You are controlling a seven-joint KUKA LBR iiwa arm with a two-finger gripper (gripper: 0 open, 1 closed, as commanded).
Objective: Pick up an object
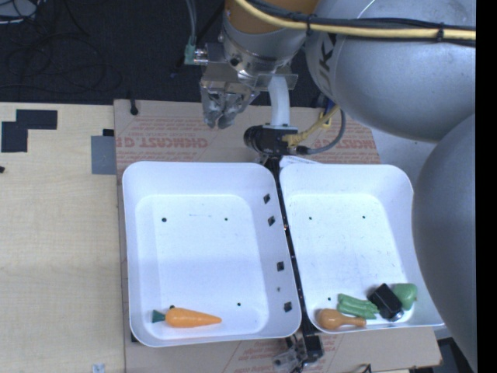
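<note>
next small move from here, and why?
Probably swing the gripper toward the camera and over the left bin, then descend on the carrot. The gripper hangs beyond both bins, and the carrot lies alone there, apart from the clustered items in the right bin.

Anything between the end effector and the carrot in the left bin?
Nothing visible. The end effector hangs above the cardboard behind the left bin, and the carrot lies alone near that bin's front wall. The bare bin floor lies between them; the other objects sit in the right bin.
</note>
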